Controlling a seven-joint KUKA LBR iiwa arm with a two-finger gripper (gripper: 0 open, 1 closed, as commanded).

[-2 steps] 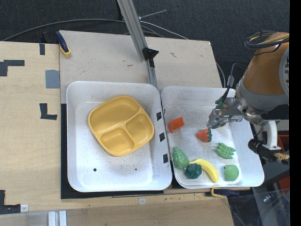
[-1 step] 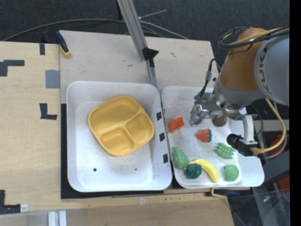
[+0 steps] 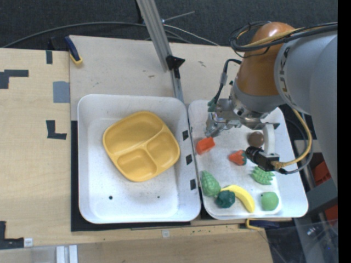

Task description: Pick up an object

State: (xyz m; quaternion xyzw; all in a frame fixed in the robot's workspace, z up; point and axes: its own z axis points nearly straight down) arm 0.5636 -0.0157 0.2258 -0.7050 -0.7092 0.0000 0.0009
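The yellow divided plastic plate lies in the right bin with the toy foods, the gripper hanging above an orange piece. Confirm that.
Wrong bin. The camera view shows the yellow divided plastic plate in the left white bin; the toy foods lie in the right one, and the gripper hangs above the orange piece.

Orange block, flat in right bin, left side, just below fingers
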